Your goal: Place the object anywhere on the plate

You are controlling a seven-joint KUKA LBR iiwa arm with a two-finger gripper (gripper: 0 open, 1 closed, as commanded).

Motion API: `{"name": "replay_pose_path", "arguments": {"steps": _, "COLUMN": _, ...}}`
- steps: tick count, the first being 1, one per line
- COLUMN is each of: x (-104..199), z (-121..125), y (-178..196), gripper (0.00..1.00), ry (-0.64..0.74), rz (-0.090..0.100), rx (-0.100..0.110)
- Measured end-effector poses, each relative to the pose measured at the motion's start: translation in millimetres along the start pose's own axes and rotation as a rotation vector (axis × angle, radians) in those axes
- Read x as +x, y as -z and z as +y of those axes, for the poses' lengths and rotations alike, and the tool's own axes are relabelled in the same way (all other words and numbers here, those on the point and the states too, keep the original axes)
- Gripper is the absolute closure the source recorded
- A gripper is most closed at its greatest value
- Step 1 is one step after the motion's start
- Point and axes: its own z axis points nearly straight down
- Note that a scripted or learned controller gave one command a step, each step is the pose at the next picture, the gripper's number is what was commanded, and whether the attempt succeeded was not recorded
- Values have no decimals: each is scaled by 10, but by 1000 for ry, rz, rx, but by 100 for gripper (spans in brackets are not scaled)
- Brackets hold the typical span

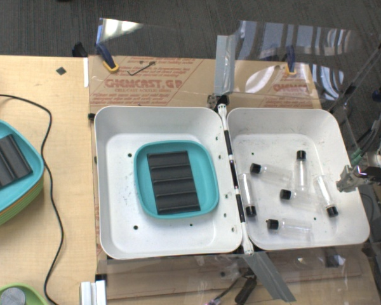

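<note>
A teal plate [176, 178] with a dark ribbed insert lies in the left white bin [114, 189]. Several clear tubes with black caps lie scattered in the right white bin [276, 132]: one stands near the back [300, 168], one lies along the left wall [246, 194], one at the front [289, 225] and one at the right [324, 196]. My gripper [353, 178] hangs at the right bin's right rim, just right of the nearest tube, and I see nothing held in it.
A stack of teal plates [9, 170] sits on the wooden bench at the far left, with a black cable [51, 189] running past it. Cardboard [146, 78] and clear plastic sheets stand behind the bins.
</note>
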Motion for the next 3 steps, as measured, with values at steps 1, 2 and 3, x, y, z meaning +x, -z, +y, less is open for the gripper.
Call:
{"name": "replay_pose_path", "arguments": {"steps": 1, "x": -5, "z": 10, "y": 84, "gripper": 100, "ry": 2, "rz": -1, "rx": 0}}
{"name": "replay_pose_path", "arguments": {"steps": 2, "x": -12, "z": 21, "y": 169, "gripper": 100, "ry": 5, "rz": -3, "rx": -1}}
{"name": "replay_pose_path", "arguments": {"steps": 3, "x": -12, "z": 20, "y": 168, "gripper": 0, "ry": 4, "rz": -2, "rx": 0}}
